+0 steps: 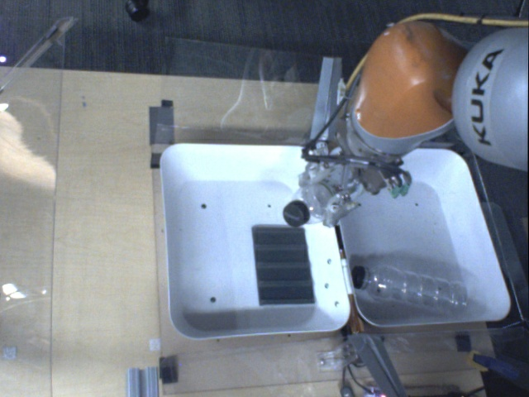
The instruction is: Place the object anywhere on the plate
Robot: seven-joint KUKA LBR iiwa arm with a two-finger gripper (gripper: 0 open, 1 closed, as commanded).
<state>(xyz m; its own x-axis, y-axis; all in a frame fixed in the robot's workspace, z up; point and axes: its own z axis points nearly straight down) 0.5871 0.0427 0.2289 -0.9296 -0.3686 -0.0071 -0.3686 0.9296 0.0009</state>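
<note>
Left bin [190,246]: white, on the table [91,222].
Plate [283,265]: dark ribbed slab lying in the left bin.
Object [295,213]: small dark round piece just above the plate, at the claw's [326,205] tip.
Claw: grip state could not be told.
Bottle [409,285]: clear, lying right of the plate in the right bin [463,222].

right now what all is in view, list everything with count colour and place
bins: two, white, side by side on the bench
plate: one, dark ridged rectangle, on the floor of the left-hand bin, toward its right wall
bottle: one, clear plastic with a black cap, lying on its side in the right-hand bin
bench: one, light wood, under both bins
arm: one, grey with an orange band, reaching in from the right
claw: one, over the wall between the bins, a small dark round thing at its tip; grip unclear
</note>
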